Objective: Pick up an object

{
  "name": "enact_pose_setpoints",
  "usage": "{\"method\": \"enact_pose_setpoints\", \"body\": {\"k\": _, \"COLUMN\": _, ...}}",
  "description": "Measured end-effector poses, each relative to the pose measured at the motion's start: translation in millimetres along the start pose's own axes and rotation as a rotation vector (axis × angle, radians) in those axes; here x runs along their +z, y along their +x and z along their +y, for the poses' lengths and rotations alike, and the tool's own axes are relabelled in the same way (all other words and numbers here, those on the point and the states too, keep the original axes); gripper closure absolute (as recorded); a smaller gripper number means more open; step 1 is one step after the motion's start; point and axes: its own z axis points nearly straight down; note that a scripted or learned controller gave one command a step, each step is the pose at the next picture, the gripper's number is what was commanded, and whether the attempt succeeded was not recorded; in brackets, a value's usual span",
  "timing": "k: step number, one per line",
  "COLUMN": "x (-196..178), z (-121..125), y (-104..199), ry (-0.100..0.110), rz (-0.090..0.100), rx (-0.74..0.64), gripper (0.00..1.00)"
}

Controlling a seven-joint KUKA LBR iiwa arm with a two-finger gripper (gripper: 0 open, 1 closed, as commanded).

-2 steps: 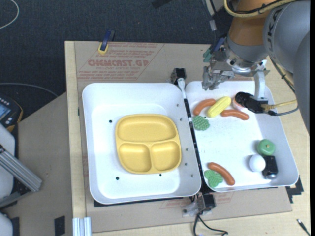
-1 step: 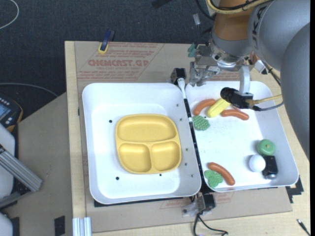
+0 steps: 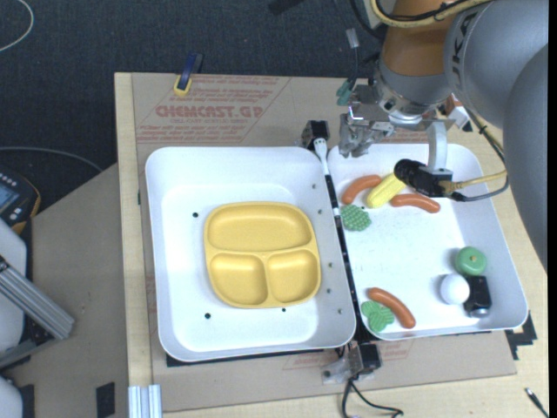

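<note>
Toy food lies scattered in the right-hand white bin [image 3: 500, 233]: nearest the camera an orange sausage [image 3: 392, 306] beside a green leafy piece [image 3: 377, 317], and farther back a yellow piece [image 3: 384, 192] between two more sausages. Beyond them, at the bin's far left corner, the gripper [image 3: 356, 146] hangs with its fingers slightly spread and nothing between them. The pick looks not yet begun; the next move likely calls for lowering over one small, smooth piece.

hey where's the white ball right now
The white ball sits in the right bin, near its front right corner, just below the green round piece and beside a small black object.
</note>
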Motion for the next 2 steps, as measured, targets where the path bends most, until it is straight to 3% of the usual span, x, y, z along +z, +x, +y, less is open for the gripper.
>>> {"method": "enact_pose_setpoints", "body": {"k": 1, "x": 21, "z": 2, "y": 2, "ry": 0.002, "rz": 0.0, "rx": -0.001, "gripper": 1.0}}
{"method": "enact_pose_setpoints", "body": {"k": 2, "x": 11, "z": -9, "y": 3, "ry": 0.001, "rz": 0.001, "rx": 0.0, "gripper": 1.0}}
